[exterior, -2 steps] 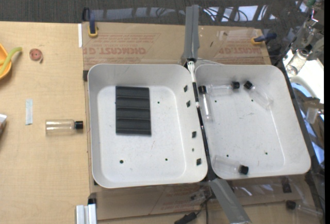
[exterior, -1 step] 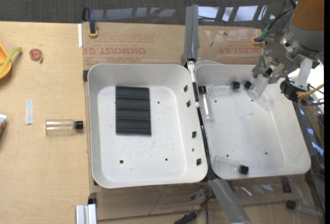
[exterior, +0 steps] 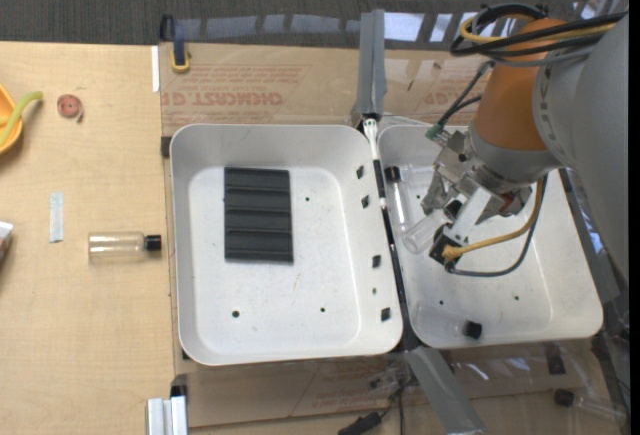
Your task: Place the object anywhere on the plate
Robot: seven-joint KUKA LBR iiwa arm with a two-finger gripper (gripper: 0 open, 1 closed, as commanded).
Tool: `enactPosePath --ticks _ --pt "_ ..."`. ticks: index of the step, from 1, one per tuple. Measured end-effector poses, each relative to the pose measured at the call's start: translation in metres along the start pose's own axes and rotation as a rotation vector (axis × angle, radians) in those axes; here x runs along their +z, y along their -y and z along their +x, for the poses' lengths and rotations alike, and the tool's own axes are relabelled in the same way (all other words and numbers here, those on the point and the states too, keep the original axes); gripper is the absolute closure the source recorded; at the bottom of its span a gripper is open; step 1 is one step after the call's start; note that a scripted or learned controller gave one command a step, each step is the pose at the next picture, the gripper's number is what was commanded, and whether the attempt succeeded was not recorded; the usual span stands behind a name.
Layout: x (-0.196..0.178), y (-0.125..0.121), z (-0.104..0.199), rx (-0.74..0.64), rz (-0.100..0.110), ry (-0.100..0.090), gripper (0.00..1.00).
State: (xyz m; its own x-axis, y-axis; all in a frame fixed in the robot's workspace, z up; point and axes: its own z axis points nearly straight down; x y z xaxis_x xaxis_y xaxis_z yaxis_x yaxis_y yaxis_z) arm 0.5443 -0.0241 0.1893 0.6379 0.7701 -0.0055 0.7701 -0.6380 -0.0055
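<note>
While the gripper, its hold impossible to tell, was hung over the right-hand bin, the dark slab was seen well apart in the other, toward the view's left.

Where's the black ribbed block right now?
In the camera view, the black ribbed block lies flat in the left bin, toward its upper left, nearest the clear bottle on the bench outside.

The arm reaches in from the right, its wrist bent down and the gripper angled leftward.
</note>
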Motion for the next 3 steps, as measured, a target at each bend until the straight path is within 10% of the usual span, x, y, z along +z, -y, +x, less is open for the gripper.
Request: enactPosePath --ticks 1,2,3 --pt "-0.001 -0.086 0.015 0.24 -0.002 -0.001 1.0" --pt "-0.112 -0.049 0.095 0.45 -0.003 -0.003 1.0" --pt "-0.082 0.065 0.138 0.136 -0.002 0.0 1.0"
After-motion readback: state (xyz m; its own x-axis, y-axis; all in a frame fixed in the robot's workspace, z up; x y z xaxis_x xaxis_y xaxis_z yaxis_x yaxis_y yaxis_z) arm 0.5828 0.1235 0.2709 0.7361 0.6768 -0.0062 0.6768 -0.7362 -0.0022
